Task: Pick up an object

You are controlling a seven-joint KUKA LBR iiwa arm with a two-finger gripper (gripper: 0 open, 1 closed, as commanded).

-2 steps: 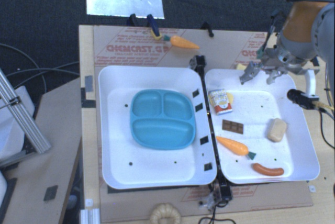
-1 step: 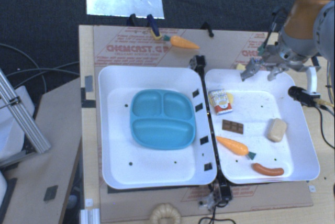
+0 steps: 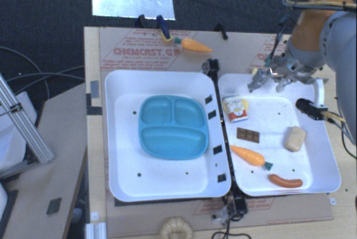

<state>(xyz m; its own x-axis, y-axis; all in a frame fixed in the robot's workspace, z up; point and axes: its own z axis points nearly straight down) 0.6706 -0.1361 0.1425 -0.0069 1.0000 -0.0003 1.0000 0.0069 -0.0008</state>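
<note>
I judge nothing picked yet; nearest me, well below the jaws, lie the sausage [image 3: 285,181] and carrot [image 3: 248,155]; the carton [image 3: 235,108] sits just below-left; the gripper [image 3: 270,81] hovers with jaws apart, nothing between them.

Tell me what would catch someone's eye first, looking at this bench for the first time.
Probably the blue divided plate, lying alone in the left bin. Next, the grey arm with its orange band, reaching in from the right, its gripper above the far edge of the right bin, where a small carton, chocolate bar, carrot, sausage and beige lump lie scattered. Another carrot lies on the board behind the bins.
</note>
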